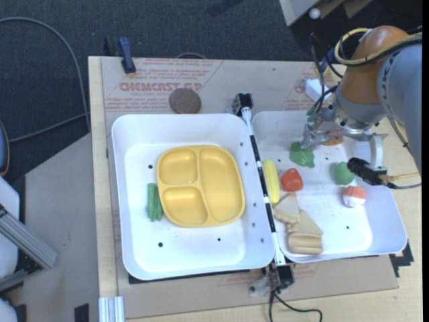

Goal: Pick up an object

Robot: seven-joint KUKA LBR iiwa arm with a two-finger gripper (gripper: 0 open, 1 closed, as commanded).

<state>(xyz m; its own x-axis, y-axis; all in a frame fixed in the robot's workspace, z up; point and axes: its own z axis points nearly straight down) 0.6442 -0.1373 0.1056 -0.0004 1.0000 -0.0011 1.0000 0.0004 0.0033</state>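
2 shallow white bins sit side by side on the desk (100, 180), and the grey arm with its orange band (375, 45) reaches into the right bin (382, 237) from the right. The gripper (310, 143) hangs at the far left part of that bin, its tip right over a green leafy toy (301, 157); whether it touches or grips the toy, or how its fingers stand, cannot be told from this slant.

Just right of the gripper and nearer the camera lies a small green round piece (342, 173), and beyond that, a red and white piece (354, 196). Nearer the camera from the gripper, a red tomato-like piece (291, 179) rests beside a yellow corn cob (271, 181), which lies along the bin's left wall. Further towards the camera, pale bread-like slices (289, 210) lie touching a tan bun (303, 240).

Well to the gripper's left, the left bin (134, 247) holds a yellow 3-compartment plate (200, 184), with a green pod (154, 202) just beside the plate's left edge. A brown disc (184, 101) lies on the desk behind that bin.
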